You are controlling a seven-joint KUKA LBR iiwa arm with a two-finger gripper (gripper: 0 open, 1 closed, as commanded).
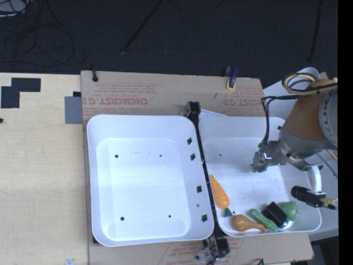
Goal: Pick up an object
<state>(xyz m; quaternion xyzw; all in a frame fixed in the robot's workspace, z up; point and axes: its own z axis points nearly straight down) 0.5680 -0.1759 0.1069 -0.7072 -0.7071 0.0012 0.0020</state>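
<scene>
In the right bin (242, 148) several objects lie along the near edge: an orange carrot-shaped piece (219, 192) by the divider, a tan pear-shaped piece (245, 223), a green stick-like piece (263, 219), a black block (274, 213) and a green rounded piece (288, 208). My gripper (261, 162) hangs over the middle right of this bin, above bare floor and apart from the objects. Nothing shows between its tips.
The left bin (143, 181) stands beside the right one, with a black clip rail (199, 164) between them. Both rest on a cardboard sheet (154, 93). A black cylinder (304, 195) sticks out near the right bin's edge. Cables loop above the arm (309, 120).
</scene>
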